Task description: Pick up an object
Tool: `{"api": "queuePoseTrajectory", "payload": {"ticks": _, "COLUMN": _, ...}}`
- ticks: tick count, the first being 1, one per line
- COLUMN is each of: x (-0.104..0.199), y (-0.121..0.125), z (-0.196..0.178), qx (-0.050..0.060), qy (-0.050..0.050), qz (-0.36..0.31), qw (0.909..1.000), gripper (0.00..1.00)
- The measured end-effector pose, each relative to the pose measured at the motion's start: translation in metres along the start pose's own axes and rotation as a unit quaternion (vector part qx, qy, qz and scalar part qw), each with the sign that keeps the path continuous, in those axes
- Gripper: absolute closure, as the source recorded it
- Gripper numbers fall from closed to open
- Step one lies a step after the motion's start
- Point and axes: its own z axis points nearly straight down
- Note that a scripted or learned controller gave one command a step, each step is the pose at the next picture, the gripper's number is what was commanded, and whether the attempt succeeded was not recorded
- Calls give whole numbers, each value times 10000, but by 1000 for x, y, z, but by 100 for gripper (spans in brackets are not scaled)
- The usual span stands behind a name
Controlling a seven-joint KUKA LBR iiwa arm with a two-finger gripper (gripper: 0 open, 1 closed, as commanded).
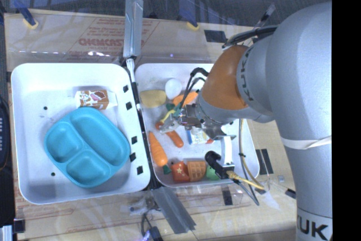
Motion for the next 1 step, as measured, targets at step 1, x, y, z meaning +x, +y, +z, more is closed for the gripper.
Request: {"api": "queuePoseTrajectory", "payload": {"ticks": 1, "x": 1, "y": -1, "z": -7, "qx": 24, "qy": 0, "qz": -28, "qw": 10000, "gripper": 100}}
